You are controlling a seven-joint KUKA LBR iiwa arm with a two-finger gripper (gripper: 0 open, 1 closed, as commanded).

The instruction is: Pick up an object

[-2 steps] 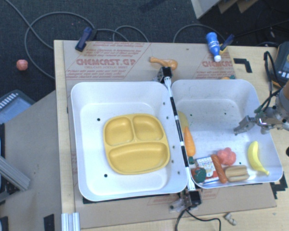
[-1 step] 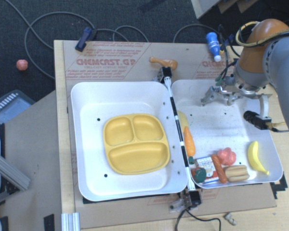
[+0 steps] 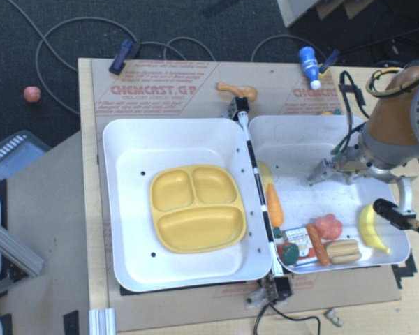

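Though our gripper [image 3: 320,174] hangs over the right bin [image 3: 293,135], we cannot tell its jaws' state — banana [image 3: 369,229], carrot [image 3: 274,204] unpicked.

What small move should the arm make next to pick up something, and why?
Probably shift the tool toward the near end of the right bin and lower it. It sits over bare floor, while the carrot, banana and other toys lie closer to the front.
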